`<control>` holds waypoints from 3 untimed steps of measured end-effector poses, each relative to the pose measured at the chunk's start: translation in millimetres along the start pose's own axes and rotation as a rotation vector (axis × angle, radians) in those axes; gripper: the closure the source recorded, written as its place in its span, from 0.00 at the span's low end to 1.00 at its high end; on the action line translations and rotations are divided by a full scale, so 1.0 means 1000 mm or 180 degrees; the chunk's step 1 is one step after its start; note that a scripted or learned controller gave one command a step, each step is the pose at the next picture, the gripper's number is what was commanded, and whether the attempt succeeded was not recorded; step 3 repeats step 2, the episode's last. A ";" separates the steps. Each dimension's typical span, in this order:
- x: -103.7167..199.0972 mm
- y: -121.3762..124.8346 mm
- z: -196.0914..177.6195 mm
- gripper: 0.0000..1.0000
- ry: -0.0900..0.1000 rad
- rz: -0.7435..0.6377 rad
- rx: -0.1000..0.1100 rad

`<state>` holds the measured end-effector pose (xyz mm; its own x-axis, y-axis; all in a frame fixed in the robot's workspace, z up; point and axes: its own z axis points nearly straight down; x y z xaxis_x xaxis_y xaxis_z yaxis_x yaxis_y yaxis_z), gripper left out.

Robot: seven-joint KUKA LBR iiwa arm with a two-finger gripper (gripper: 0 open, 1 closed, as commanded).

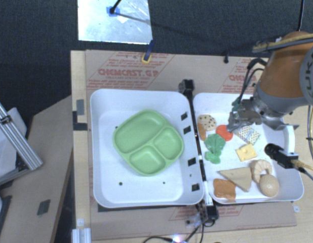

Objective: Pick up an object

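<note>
My gripper (pixel 236 123) hangs low over the back of the right bin (pixel 298 189), reaching in from the right. Its tip sits just above a red tomato slice (pixel 224 133) and beside a white patterned packet (pixel 248 134). A chocolate-chip cookie (pixel 207 121) lies to its left. In front lie a green broccoli piece (pixel 214 149) and a yellow cheese square (pixel 246 152). Nothing shows between the gripper's tips.
The left bin (pixel 103 186) holds a green divided plate (pixel 148 142). Near the right bin's front lie a tan bread wedge (pixel 238 177), an orange-brown toast piece (pixel 225 188), a pale ring-shaped pastry (pixel 260 167) and a beige egg-like ball (pixel 269 185).
</note>
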<state>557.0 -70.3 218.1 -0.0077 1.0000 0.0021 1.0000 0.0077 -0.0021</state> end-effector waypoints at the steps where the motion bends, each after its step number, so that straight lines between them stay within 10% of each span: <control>1: 0.038 -0.027 -0.013 1.00 0.0001 -0.0004 -0.0006; 3: 0.055 -0.047 -0.010 1.00 -0.0003 0.0001 -0.0003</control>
